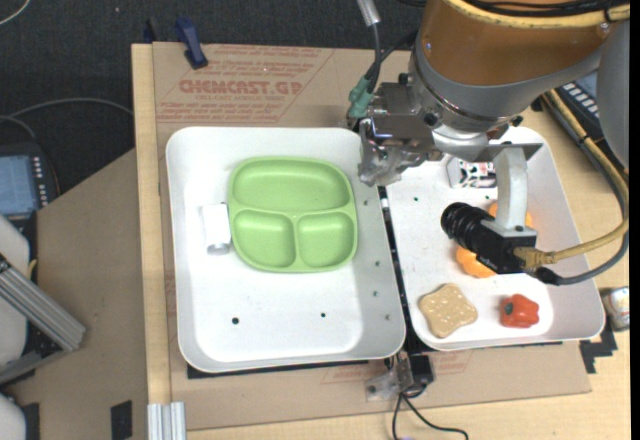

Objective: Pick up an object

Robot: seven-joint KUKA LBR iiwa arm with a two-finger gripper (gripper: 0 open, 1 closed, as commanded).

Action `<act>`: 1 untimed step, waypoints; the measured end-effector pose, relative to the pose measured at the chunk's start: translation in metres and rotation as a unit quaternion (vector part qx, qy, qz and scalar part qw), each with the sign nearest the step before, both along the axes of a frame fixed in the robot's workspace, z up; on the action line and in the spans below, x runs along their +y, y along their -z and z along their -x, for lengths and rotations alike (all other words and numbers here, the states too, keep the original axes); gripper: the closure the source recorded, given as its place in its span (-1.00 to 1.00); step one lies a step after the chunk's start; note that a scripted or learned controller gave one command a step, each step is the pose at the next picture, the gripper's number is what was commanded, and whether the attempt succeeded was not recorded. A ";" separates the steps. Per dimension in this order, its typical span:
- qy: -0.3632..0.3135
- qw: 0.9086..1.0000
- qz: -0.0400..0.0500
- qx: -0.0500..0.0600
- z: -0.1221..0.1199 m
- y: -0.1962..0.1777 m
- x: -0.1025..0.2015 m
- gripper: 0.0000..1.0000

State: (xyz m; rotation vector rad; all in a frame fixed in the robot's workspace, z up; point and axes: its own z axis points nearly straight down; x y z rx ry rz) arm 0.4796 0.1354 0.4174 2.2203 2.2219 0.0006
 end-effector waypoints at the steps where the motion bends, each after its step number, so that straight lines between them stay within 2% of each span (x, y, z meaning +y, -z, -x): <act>1: 0.000 1.000 0.000 -0.001 0.000 -0.010 0.001 1.00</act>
